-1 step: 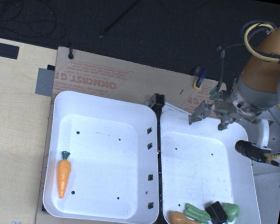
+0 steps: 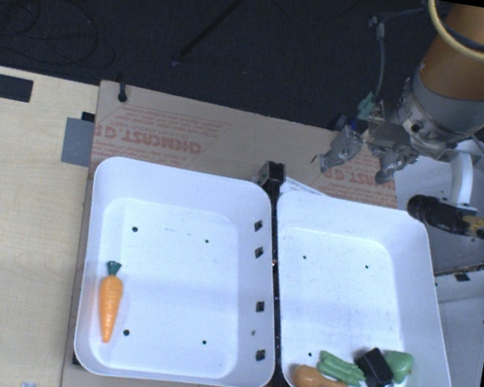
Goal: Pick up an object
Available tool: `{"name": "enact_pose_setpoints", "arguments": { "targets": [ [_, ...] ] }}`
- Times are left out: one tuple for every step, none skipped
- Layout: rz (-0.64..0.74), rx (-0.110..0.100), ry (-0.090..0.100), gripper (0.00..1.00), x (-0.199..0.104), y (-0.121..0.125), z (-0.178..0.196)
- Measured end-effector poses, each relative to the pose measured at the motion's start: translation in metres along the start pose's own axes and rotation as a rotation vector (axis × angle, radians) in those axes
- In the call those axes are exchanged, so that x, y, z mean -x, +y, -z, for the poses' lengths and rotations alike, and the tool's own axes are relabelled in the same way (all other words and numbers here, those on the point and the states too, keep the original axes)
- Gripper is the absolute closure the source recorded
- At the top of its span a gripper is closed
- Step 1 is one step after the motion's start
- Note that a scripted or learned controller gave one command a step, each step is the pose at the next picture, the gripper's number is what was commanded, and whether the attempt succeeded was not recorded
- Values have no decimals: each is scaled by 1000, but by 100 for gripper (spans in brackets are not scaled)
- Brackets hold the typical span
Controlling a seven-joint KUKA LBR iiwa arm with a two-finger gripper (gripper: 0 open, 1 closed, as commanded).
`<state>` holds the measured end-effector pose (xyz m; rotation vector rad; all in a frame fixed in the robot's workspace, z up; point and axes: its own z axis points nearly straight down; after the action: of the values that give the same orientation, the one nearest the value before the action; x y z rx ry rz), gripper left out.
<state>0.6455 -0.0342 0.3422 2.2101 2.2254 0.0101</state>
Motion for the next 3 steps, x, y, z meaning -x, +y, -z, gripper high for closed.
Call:
{"name": "enact_pose_setpoints", "arguments": {
  "targets": [
    [3, 8, 2, 0, -79, 0, 157],
    [-1, -15, -3, 100, -74, 0, 155],
    [-2, -18, -1, 100, -121, -1, 103]
  ]
}}
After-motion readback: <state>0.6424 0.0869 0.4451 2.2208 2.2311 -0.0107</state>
